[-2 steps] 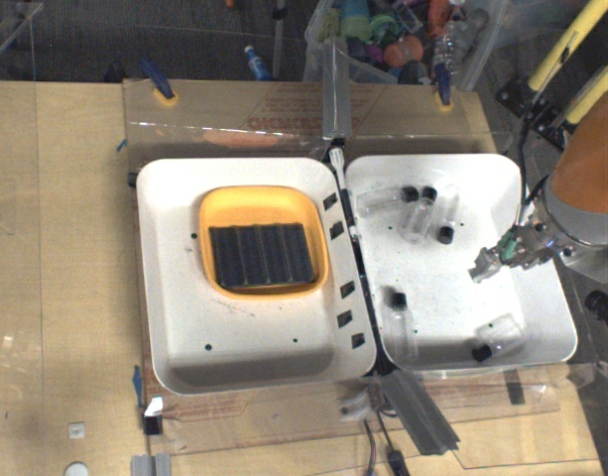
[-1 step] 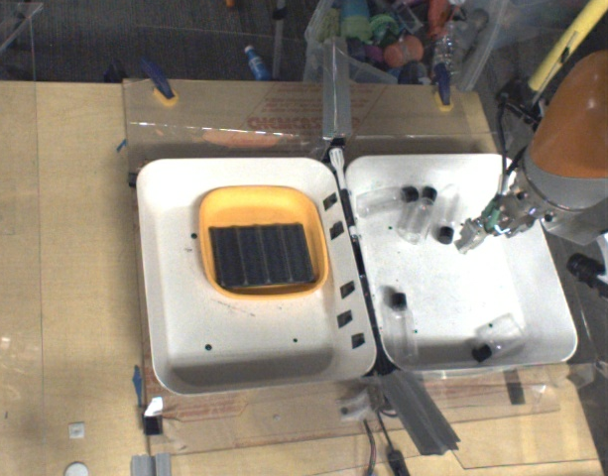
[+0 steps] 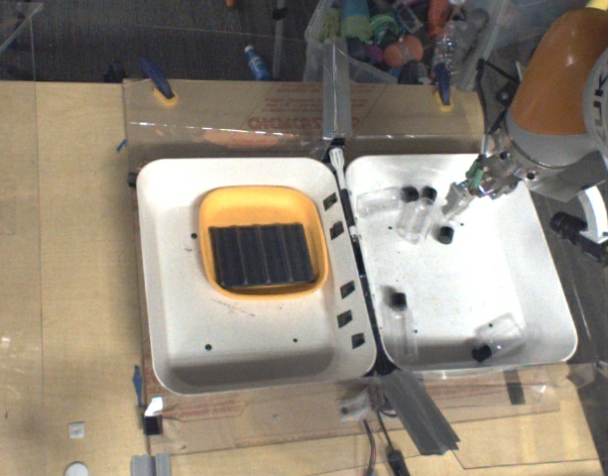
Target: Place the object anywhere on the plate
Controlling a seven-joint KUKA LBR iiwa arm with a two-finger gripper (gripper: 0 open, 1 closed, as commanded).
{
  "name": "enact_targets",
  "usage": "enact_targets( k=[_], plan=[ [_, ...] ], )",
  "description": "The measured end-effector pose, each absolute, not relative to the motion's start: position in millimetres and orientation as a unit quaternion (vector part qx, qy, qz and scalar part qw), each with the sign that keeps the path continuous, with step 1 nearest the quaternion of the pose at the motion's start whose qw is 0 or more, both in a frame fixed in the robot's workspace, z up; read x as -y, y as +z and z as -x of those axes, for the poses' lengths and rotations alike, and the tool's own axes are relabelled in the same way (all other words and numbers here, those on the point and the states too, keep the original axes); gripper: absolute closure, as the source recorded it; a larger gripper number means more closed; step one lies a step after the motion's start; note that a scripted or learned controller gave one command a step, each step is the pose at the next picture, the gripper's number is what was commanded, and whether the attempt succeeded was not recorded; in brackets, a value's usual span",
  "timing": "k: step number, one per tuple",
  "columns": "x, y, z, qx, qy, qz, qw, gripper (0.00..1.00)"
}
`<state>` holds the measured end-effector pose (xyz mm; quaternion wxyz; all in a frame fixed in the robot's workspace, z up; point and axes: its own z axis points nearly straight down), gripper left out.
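Gripper (image 3: 460, 198) is in the upper right part of the frame, low over the right bin (image 3: 542, 266), and its tip is very small and blurred, so I cannot tell its state or whether it has hold of anything. Just beside the tip, to the left, lie small clear objects with black caps (image 3: 415, 198), and one black cap (image 3: 444, 234) is just below it. Two more such pieces are lower in this bin: one (image 3: 395, 301) near the divider and one (image 3: 494, 337) near the bottom right corner. I judge that one of these clear pieces is the object to move. The plate (image 3: 262, 238), orange with a dark ribbed insert, sits in the left bin (image 3: 175, 296), well apart from the tip.

I think the step in hand is the grasp. To do it well, the tip should come down centred on a single piece, not between two neighbours, because clear plastic can slip easily. After that it should rise high enough to pass the divider before moving left to the plate.
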<state>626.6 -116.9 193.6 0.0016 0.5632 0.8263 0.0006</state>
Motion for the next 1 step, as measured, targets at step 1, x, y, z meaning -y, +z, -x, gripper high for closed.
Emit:
enact_targets(
  k=[1],
  plan=[
    [88.7, 185.6, -667.5, -0.852, 0.0007, -0.523, 0.002, 1.0]
  ],
)
